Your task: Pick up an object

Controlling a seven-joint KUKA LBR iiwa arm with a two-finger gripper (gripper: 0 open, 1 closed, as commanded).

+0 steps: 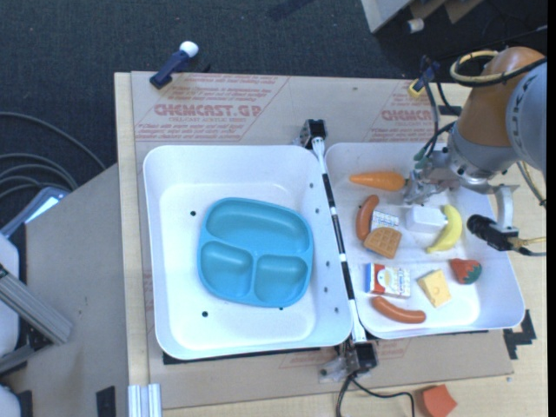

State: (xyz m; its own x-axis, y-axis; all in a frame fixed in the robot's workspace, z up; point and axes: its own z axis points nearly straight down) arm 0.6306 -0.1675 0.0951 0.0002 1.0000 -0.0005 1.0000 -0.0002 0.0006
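My gripper (420,193) hangs low over the back of the right bin (512,307), below the grey wrist with its orange band. An orange carrot (378,180) lies just to its left. Right in front of it is a small white block (426,218), and a yellow banana (446,229) lies to its front right. Further forward are a brown sausage (367,216), a square waffle (382,241), a red and white packet (388,279), a cheese wedge (434,287), a strawberry (466,271) and a red hot dog (399,309). Nothing visibly sits in the gripper.
The left bin (165,233) holds a blue divided plate (255,251). A black rail (330,207) runs between the two bins. On the bench's back left corner lies a blue and white marker (174,63). An orange block (437,400) sits by the bench's front edge.
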